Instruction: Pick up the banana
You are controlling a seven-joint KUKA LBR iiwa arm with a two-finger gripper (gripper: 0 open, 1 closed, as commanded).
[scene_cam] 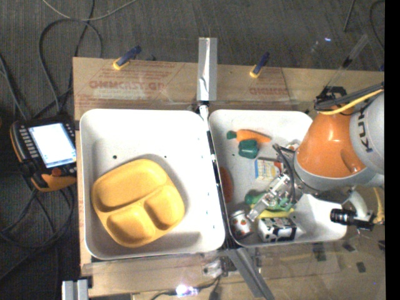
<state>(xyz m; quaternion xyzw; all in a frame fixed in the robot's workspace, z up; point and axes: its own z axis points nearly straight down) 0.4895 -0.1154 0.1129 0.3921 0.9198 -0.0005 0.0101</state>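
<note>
- Looking down on the right bin (262, 113), you would have found the gripper (262, 204) low over a tight heap of small things near the front wall, with the arm (331, 149) reaching in over the bin's right half.
- You could not tell whether the pincer was spread or pressed together. Its tip was lost against the clutter, and nothing could be seen pinched in it.
- The banana (279, 212) appeared to be the thin yellow strip just under the gripper, mostly covered by it. It was touching or nearly touching the black-and-white cube (275, 230), though you could not be sure of that reading.
- The main risk was closing on the wrong thing. The green object (253, 197) and the small ball (239, 220) lay just beside the tip, so a slightly off descent would likely have caught one of them.
- Crowding was a second risk. With the cube pressed close, the pincer may have had no room on either side of the banana, and it could have wedged or shoved the pile toward the wall.
- A grip on only the exposed edge would probably have slipped as the arm rose.
- The carrot (253, 134) and the card (267, 166) lay farther back, well clear. The left bin (125, 120) with its yellow tray (139, 200) played no part.
</note>
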